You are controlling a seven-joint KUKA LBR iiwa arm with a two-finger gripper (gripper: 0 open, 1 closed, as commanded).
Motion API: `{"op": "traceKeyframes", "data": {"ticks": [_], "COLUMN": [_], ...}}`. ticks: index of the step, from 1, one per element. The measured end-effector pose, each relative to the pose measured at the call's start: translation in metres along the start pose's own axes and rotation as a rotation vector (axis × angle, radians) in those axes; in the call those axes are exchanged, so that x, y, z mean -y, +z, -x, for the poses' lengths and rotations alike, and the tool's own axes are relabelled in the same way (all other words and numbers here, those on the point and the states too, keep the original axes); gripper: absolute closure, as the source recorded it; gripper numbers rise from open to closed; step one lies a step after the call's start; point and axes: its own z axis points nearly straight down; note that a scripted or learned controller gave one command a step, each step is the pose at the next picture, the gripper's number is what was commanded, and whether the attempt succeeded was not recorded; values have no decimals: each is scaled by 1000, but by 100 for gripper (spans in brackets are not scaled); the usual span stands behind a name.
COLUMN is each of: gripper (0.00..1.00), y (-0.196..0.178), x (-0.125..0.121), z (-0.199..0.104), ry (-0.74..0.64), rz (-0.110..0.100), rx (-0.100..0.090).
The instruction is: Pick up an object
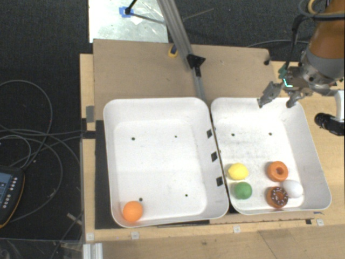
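**Observer:** Where's the end effector point(280, 97)?

**Me:** Upper right of the frame, over the far rim of the right bin point(307, 139). Its two fingers are spread apart with nothing between them. It's well apart from every object.

**Observer:** What's available to pick?

**Me:** Five pieces clustered in the lower part of the right bin: a yellow ball point(237, 171), a green ball point(242, 190) just below it, an orange ring point(277, 171) to the right, a brown sprinkled doughnut point(277, 197) under that, and a white egg-shaped piece point(293, 188) touching or nearly touching the doughnut. One orange ball point(132, 211) sits alone in the lower left corner of the left bin point(156, 109).

**Observer:** Your choice?

**Me:** I'd judge the yellow ball the cleanest target here: nearest the arm's side, with open bin floor above it in the frame. The doughnut and egg are crowded together and close to the bin's near wall, so fingers would likely nudge a neighbour.

**Observer:** How to do it well?

**Me:** Centre over the ball first, keep the fingers wide, line them so neither lands on the green ball, descend straight, close only at floor level.
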Motion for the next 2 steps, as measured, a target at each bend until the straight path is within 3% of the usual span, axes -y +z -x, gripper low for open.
{"op": "traceKeyframes", "data": {"ticks": [1, 2], "gripper": [0, 0], "y": [-2, 40], "x": [-1, -1], "z": [0, -4], "ry": [-1, 0], "rz": [3, 0], "rx": [1, 1]}}
